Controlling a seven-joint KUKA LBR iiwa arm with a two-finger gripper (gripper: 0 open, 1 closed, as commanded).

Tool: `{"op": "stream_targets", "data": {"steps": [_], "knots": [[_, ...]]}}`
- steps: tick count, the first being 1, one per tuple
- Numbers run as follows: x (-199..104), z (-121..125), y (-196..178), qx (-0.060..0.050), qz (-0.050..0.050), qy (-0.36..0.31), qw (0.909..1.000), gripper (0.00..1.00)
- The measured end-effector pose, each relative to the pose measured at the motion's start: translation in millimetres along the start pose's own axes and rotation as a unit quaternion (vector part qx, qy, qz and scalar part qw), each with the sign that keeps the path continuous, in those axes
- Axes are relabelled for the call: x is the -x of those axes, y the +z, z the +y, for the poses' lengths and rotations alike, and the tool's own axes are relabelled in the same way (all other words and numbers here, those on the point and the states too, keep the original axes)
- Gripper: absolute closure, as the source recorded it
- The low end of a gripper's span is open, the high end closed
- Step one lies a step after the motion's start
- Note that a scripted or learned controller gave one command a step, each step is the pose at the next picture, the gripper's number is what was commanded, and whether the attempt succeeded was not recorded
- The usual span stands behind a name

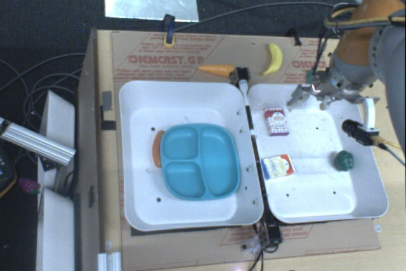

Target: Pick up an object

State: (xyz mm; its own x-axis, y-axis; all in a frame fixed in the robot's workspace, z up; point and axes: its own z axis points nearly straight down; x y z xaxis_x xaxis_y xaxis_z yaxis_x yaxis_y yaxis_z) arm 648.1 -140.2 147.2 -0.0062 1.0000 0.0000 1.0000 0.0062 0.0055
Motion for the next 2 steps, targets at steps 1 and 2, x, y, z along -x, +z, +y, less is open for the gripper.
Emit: {"op": "stream_targets", "data": {"steps": [1, 2], "knots": [[-49, 20, 64, -0.003, 0.001, 0.0, 1.0, 0.0], [-47, 22, 51, 0.0, -0.001, -0.002, 1.0, 1.0]]}}
